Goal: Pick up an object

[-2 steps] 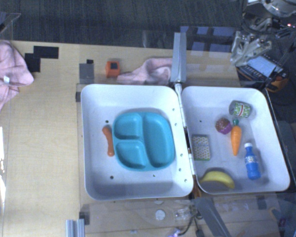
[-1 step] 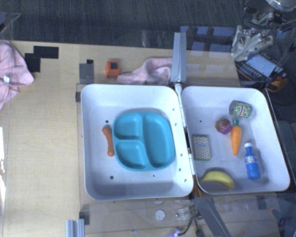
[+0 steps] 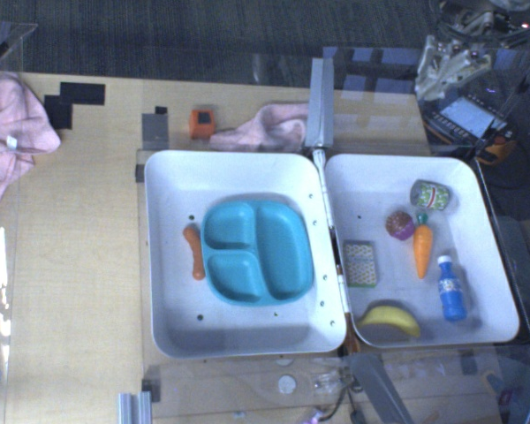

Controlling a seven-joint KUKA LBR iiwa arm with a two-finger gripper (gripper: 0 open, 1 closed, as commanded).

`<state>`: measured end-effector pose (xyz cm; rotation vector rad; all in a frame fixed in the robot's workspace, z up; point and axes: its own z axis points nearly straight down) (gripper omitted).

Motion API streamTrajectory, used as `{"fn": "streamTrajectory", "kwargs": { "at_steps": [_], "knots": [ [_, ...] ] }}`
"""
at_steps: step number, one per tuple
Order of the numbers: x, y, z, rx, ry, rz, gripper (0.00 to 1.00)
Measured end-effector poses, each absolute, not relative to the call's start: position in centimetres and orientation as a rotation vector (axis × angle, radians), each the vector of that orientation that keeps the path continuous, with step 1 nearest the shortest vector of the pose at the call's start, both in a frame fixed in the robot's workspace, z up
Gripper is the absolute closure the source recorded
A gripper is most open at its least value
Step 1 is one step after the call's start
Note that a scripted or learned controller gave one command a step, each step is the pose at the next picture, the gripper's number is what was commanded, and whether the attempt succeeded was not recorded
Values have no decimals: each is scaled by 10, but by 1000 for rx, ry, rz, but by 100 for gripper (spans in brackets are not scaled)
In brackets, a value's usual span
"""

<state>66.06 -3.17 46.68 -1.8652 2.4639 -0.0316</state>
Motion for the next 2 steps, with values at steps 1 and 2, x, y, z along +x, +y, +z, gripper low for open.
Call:
{"fn": "streamTrajectory", "kwargs": {
  "at_steps": [1,2],
  "knots": [
    [670,-58,428,-2926,1111,-21,100],
    [672,-56,441,-2916,1110,-37,100]
  ]
}}
